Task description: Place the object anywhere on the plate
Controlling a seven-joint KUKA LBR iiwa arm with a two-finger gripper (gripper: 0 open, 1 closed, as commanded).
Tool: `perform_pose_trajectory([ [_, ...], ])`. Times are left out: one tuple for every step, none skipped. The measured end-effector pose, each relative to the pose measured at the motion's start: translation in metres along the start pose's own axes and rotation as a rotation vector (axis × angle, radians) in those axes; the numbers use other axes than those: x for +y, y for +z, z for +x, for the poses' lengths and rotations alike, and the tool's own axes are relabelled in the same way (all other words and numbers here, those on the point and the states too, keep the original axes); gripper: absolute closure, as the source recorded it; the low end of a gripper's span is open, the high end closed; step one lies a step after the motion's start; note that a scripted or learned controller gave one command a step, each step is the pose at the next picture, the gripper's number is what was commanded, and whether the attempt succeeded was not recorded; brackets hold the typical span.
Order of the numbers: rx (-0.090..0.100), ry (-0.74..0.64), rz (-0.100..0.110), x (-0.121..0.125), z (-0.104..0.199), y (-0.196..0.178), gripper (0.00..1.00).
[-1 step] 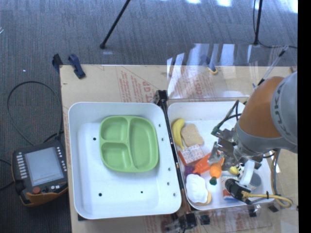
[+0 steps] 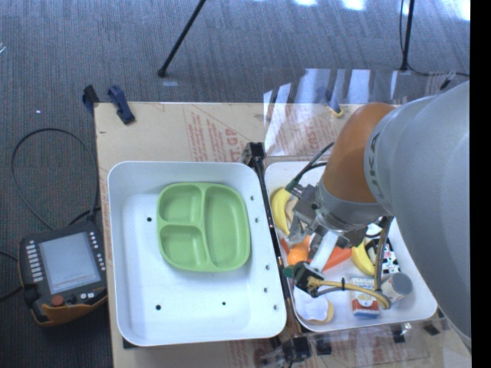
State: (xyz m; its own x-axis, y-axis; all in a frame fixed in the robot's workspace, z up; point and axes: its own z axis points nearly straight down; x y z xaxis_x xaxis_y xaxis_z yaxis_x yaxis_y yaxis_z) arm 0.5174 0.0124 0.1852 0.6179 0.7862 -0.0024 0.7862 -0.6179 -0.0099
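Note:
A light green divided plate [image 2: 204, 226] lies in the left white bin [image 2: 138, 313], in its upper half, with nothing on it. My gripper [image 2: 305, 240] hangs low over the left part of the right bin [image 2: 426, 301], among the small items there. An orange piece [image 2: 294, 254] sits right below the gripper, and a yellow banana [image 2: 279, 206] lies just to its left against the bin wall. The wrist hides where the gripper meets these things.
The right bin also has an orange carrot [image 2: 338, 257], a second yellow fruit [image 2: 362, 261], a pale cup [image 2: 397, 287], a small red and white carton [image 2: 365, 306] and a white and orange piece [image 2: 317, 310]. A raised rim [image 2: 270, 228] separates the two bins.

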Motion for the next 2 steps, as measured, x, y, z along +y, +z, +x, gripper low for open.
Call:
perform_pose_trajectory([
  [-0.002,0.0,-0.001,0.0007,-0.0012,-0.0003,0.0],
  [-0.002,0.0,-0.001,0.0007,-0.0012,-0.0003,0.0],
])
